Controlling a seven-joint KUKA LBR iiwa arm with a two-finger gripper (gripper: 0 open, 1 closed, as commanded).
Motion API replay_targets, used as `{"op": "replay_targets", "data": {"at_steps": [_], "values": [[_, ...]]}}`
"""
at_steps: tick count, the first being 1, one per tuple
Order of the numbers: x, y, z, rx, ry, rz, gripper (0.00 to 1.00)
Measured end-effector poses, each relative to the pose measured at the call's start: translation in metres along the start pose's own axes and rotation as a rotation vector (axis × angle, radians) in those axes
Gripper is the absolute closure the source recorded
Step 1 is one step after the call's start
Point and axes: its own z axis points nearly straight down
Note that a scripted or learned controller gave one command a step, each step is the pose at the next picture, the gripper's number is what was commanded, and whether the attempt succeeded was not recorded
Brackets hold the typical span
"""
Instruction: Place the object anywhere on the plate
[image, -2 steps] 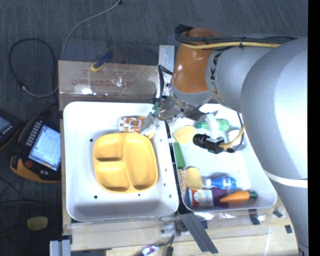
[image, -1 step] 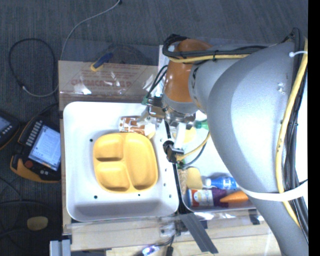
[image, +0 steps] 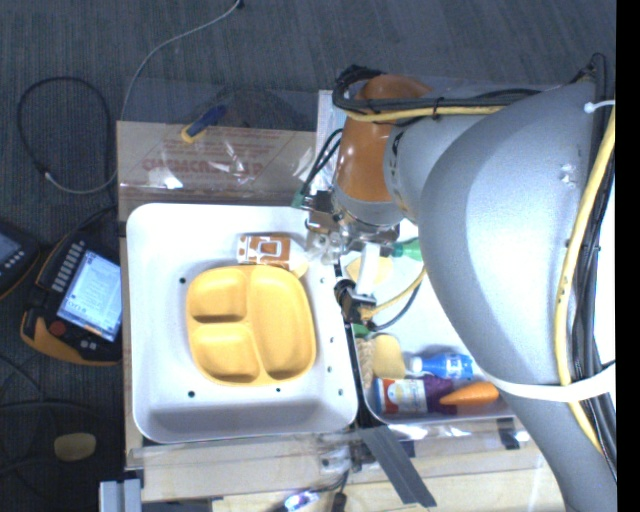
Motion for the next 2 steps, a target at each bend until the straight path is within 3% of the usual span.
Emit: {"op": "replay_targets", "data": {"at_steps": [1, 2], "values": [[0.056, -0.032, 0.012, 0.054, 0.023, -0.311, 1.00], [0.111, -0.094, 0.007, 0.055, 0.023, -0.296, 1.00]]}}
